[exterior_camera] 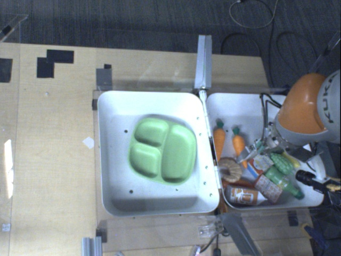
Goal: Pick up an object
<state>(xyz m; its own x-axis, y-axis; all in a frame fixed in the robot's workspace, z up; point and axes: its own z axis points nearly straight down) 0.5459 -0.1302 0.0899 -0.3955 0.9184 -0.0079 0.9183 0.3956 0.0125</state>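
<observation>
Wooden worktop (48,143) fitted with two white bins, green divided tray (162,150) laid in left bin (109,143), pincer (259,147) lowered over clutter beside two toy carrots (229,141) in right bin (234,108), its grip not discernible

A light wooden bench (48,143) has black tape marks (53,62) on it. Behind it, black cables (256,9) lie on dark grey carpet (133,15).

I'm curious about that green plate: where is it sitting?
The green divided plate lies in the middle of the left bin, across the divider from the two toy carrots in the right bin.
</observation>
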